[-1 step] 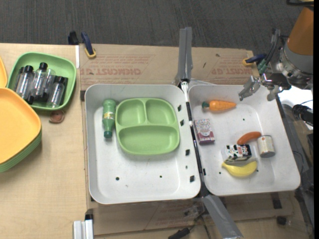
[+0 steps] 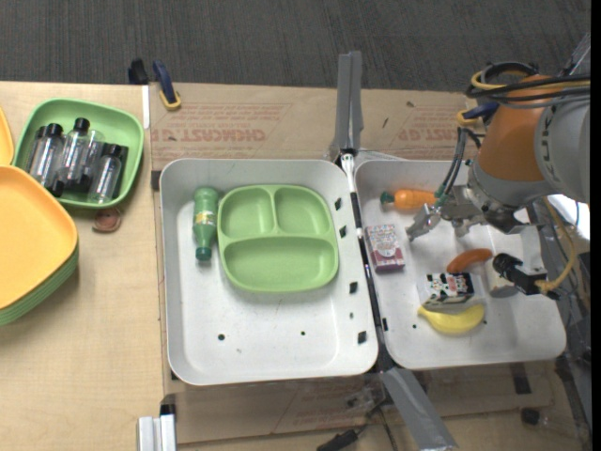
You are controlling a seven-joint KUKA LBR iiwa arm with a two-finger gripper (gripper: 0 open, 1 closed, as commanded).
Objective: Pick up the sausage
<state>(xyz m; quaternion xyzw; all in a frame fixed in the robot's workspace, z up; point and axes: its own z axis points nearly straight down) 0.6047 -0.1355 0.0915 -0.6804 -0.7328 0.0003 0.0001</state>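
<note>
Two white bins sit side by side: the left bin carries a green divided plate with a green bottle just beside its left edge. The arm reaches over the right bin. Its gripper hangs above the bin floor, grasping nothing; whether it is released or clenched cannot be told. Right bin contents: a banana, a carrot, a small pink box, and the sausage, lying free below the gripper, just above a black-and-white packet.
</note>
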